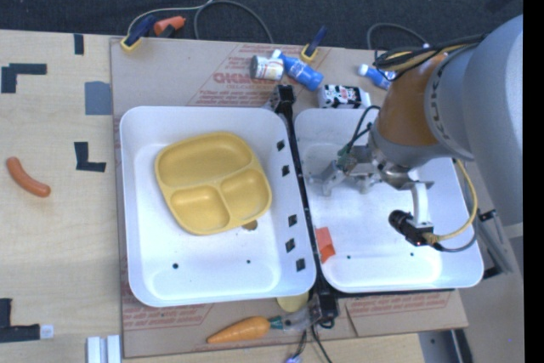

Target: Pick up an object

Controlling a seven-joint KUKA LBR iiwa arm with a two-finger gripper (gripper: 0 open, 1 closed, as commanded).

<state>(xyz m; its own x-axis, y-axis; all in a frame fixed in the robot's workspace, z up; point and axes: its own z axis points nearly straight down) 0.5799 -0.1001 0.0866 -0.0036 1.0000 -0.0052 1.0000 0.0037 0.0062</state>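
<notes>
Red mirrored lettering (228,79) is printed on the cardboard sheet (204,68) near its far edge; the characters are reversed and cannot be read with certainty. Fainter red print lies along the near edge of the same sheet, also illegible. A black-and-white patterned box (344,97) at the far edge of the right bin (459,268) carries markings too small to read. No other text is legible.
</notes>
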